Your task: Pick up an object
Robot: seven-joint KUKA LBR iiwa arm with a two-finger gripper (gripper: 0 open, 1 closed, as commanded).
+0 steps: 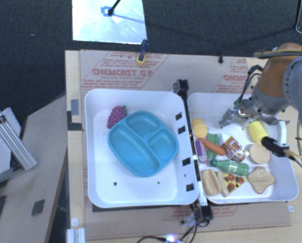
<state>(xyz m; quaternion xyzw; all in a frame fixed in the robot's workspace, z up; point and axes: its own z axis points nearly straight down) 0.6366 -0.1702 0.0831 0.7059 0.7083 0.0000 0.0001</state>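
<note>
Hovering my gripper [232, 116] over the right bin [288, 186], fingers spread, nothing between them. Yellow cylinder [256, 131] just beside looks light, rigid, slick plastic; I'd pinch across its middle.

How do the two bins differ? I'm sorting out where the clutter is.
The left bin holds a blue tray and purple grapes; the right bin is crowded with toy foods, such as a carrot and a green bottle. The gripper is over the right bin, not the left. Both are shallow and white.
</note>
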